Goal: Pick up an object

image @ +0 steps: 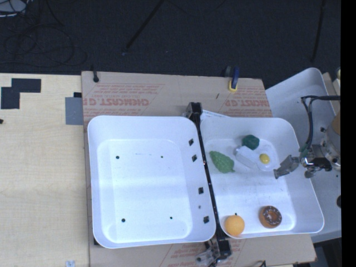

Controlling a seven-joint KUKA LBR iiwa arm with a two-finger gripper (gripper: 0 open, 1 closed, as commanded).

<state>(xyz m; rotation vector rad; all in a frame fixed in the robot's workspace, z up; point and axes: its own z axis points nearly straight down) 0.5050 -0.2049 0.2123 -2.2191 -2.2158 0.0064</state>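
Hovering gripper (289,166) near right bin (303,204) edge, beside fried egg (257,157).

- One fixed camera looks down from above the bench at a slant, facing the far dark floor at the top of the frame.
- It stands well back: both shallow white plastic bins (144,188) fit whole, side by side, on the brown printed cardboard sheet (167,93).
- The pale wooden bench top (39,171) runs off the left edge; the bench's near edge is cut by the frame's bottom.
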